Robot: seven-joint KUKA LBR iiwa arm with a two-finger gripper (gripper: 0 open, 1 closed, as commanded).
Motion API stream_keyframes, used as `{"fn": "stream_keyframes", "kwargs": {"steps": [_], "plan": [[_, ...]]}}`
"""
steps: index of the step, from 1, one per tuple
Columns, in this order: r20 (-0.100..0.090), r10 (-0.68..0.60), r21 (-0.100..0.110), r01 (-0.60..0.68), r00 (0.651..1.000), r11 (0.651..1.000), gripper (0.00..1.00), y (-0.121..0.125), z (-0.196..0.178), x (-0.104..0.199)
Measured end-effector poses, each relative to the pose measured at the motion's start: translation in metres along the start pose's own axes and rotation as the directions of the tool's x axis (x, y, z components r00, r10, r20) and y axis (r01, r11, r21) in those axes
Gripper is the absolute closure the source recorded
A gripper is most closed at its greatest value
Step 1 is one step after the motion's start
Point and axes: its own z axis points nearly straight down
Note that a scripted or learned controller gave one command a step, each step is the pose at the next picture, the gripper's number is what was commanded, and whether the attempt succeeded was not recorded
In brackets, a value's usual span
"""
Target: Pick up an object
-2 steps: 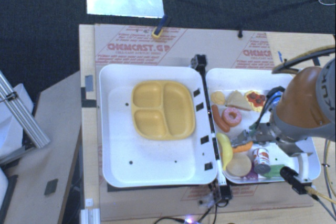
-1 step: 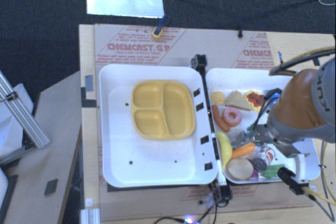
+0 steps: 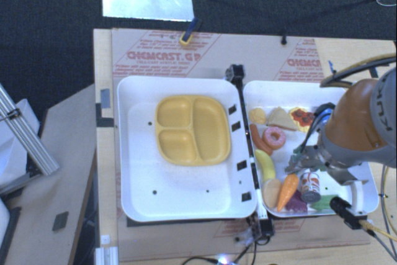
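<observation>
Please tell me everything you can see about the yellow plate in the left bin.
The yellow plate is a rounded-square tray that looks like matte plastic, split by raised ridges into three compartments: two smaller ones on the left and one long one on the right. All three look empty. It lies flat, right side up, slightly turned, in the upper middle of the left bin, touching only the bin floor.

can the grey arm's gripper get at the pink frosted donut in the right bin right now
Probably yes. The pink frosted donut lies uncovered on top of the food pile in the right white bin, just beside the gripper there.
</observation>
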Motion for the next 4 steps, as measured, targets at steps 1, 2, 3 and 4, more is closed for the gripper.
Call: {"fn": "stream_keyframes", "kwargs": {"steps": [1,2,3,4], "plan": [[0.0,-0.004,0.0,0.004,1.0,1.0,1.0,0.011,-0.049,0.001],[0.001,-0.003,-0.001,0.003,1.0,1.0,1.0,0.01,-0.106,-0.009],[0.0,-0.004,0.002,0.004,1.0,1.0,1.0,0.011,-0.13,-0.009],[-0.003,-0.009,0.003,0.009,1.0,1.0,1.0,0.034,-0.121,0.039]]}}
